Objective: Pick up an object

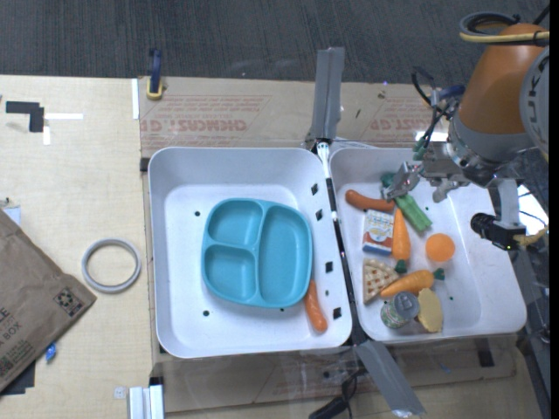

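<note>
The right bin (489, 312) holds several toy foods: a red sausage (369, 202), a green stick (416, 213), an upright carrot (400, 236), an orange ball (440, 248), a small carton (377, 230), a pizza slice (376, 278), a second carrot (409, 282), a can (402, 308) and a yellow piece (430, 311). My gripper (421, 187) hangs over the far part of this bin, just above the green stick's top end. It looks open, with nothing between its fingers. In the left bin (175, 190) lie a blue divided plate (258, 251) and an orange sausage (316, 309).
A ridge (336, 260) separates the two bins. On the bench to the left lie a grey tape ring (111, 264) and a brown cardboard box (31, 299). The arm's orange band (498, 85) rises at the far right.
</note>
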Tool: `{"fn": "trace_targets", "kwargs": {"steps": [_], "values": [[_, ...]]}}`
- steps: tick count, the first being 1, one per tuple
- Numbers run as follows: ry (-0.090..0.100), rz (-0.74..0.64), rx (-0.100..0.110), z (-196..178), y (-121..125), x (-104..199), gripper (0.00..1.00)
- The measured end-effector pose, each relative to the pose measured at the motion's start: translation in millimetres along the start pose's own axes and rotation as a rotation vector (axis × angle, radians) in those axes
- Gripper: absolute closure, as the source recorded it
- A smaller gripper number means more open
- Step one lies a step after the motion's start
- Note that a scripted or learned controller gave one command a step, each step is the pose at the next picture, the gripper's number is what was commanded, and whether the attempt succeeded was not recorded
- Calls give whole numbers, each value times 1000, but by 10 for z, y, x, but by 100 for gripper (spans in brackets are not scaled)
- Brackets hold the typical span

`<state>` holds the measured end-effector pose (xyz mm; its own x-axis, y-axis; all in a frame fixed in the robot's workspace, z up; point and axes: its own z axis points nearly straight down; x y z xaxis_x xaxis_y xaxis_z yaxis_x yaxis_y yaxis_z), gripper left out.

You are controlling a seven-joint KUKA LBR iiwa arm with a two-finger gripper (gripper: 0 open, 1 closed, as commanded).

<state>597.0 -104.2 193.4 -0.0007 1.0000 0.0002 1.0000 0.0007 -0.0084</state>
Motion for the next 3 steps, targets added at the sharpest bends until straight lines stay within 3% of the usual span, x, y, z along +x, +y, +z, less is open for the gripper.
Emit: {"fn": "trace_targets", "kwargs": {"steps": [1,2,3], "values": [[-1,-215,-3,364,292,47,0],[-8,-172,-27,918,344,-37,0],[-13,-534,-29,927,139,-34,0]]}}
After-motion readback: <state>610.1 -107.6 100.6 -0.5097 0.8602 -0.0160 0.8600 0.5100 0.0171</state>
